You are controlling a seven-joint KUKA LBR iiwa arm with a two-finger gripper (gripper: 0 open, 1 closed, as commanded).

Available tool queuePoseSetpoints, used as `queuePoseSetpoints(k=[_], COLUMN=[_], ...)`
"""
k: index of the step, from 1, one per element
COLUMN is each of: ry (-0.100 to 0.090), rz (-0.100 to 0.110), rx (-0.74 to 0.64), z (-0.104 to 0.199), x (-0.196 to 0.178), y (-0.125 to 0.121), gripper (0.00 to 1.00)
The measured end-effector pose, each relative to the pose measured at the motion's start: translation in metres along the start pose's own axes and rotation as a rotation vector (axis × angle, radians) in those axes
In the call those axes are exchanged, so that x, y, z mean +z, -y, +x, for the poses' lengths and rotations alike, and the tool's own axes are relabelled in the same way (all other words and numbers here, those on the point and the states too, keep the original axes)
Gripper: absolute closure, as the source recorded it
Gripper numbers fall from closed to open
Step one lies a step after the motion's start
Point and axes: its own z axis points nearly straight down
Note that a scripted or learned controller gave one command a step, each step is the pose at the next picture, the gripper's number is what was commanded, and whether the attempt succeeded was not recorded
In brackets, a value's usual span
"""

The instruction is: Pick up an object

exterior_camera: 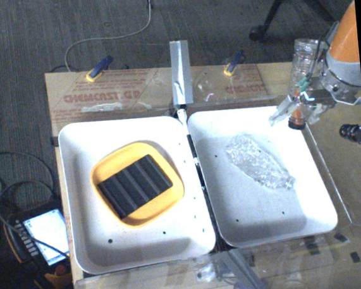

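While two shallow white plastic bins sit side by side on the bench, each holds a single object, so the count is two bins and two things. Taking the metal strip [181, 77] that stands at the seam between the bins as the landmark, the left white bin [88, 245] lies below and to its left, and the right white bin [314, 217] lies below and to its right, their inner rims touching along the seam under the strip. One yellow rounded tray with a black ribbed insert [137, 183] rests tilted in the middle of the left bin, below-left of the strip, with bare white floor all around it and the widest room toward the near edge. One crumpled clear plastic bottle [259, 161] lies slantwise in the right bin, below-right of the strip, apart from every wall, with open floor below it and to its left. Far right of the strip, the grey two-finger gripper [296, 112] hangs over the right bin's far right corner, its fingers spread apart and pinching nothing, well clear of the bottle.
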Motion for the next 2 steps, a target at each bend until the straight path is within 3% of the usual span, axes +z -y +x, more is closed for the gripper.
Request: queuePoseSetpoints(k=[1,2], ry=[0.004,-0.004], rz=[0.001,-0.005], rx=[-0.073,-0.124], z=[0.017,0.012], x=[0.065,0.135], y=[0.027,-0.014], gripper=[0.00,0.00])
